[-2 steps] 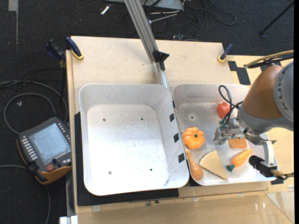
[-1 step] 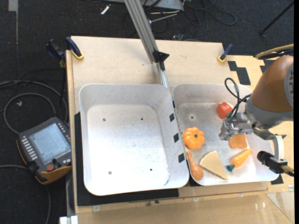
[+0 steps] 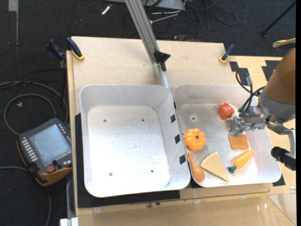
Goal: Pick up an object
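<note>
The reach-and-descend step is judged to be in hand: the gripper (image 3: 238, 127) is hung at the right of the frame, just above an orange slice (image 3: 238, 141) in the right bin (image 3: 188, 94). Whether it is closed cannot be told. A straight descent is called for next. The arm (image 3: 282, 86) is extended in from the right edge.

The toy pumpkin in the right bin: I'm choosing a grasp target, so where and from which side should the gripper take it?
Grip the pumpkin across its round body, coming straight down from above. It sits upright, stem up, with bare bin floor around most of it; only the carrot-like piece lies close below, so probably close the fingers left-right.
</note>
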Robot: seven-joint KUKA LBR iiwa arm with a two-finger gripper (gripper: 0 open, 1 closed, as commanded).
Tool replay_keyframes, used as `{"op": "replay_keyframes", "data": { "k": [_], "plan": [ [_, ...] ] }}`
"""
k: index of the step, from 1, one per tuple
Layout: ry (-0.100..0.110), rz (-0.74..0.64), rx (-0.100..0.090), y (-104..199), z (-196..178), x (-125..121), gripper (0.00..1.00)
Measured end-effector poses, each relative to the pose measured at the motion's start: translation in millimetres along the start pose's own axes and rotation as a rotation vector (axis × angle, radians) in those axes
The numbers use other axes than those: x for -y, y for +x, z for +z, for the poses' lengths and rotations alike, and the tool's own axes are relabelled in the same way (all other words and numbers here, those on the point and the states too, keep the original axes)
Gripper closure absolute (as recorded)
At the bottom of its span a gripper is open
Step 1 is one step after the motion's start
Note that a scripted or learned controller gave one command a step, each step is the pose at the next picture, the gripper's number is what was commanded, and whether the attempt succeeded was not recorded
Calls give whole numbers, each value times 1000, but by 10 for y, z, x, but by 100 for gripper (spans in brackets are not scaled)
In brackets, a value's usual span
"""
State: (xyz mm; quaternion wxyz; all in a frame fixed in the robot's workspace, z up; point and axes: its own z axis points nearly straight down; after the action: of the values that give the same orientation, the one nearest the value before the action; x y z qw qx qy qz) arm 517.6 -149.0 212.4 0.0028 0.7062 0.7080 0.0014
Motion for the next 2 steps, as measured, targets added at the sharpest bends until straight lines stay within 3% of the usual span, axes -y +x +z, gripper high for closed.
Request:
{"op": "replay_keyframes", "data": {
  "k": [1, 2],
  "plan": [
    [0, -1, 0, -2, -430, -19, 100],
    [5, -7, -4, 573, -492, -4, 100]
  ]
}}
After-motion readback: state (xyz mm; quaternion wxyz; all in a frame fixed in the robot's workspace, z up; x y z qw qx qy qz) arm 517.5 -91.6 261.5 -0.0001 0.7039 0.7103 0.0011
